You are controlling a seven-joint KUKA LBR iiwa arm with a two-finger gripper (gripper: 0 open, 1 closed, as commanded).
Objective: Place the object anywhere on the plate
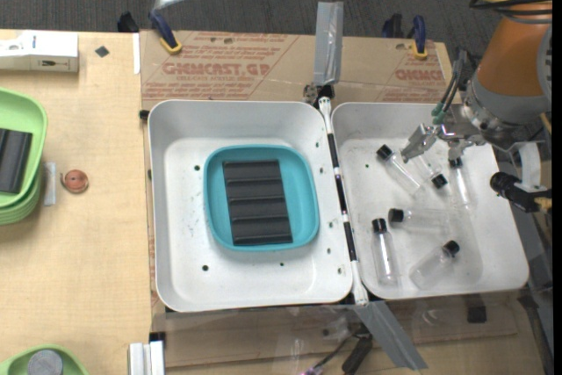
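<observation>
Over the right bin [492,277], near its upper right part, the gripper [436,136] hangs with its metal fingers angled down-left; whether they are spread or pressed together cannot be told from this slant, and nothing is clearly between them. Task things (clear vials with black caps) all lie in the right bin. Nearest vial [397,166] sits just below-left of the gripper, cap up-left, long axis running diagonally down-right. Second vial [448,185] just below the gripper, roughly upright in the picture. Third vial [383,250] lies toward the bin's lower left, cap at top, axis near vertical; a fourth vial [435,263] lies lower right of that, cap toward the right; a loose-looking black cap [395,214] between them.

Teal plate [303,189] sits in the left bin [176,259], well to the gripper's left, carrying a dark ribbed insert [256,200].

Judgement: nearest vial is the likely pick, a short drop down-left. Carry then has to clear the raised divider [338,189] between the bins. Plate is wide, so room for placing looks good. Vials are clear and round, so they likely roll or slip.
</observation>
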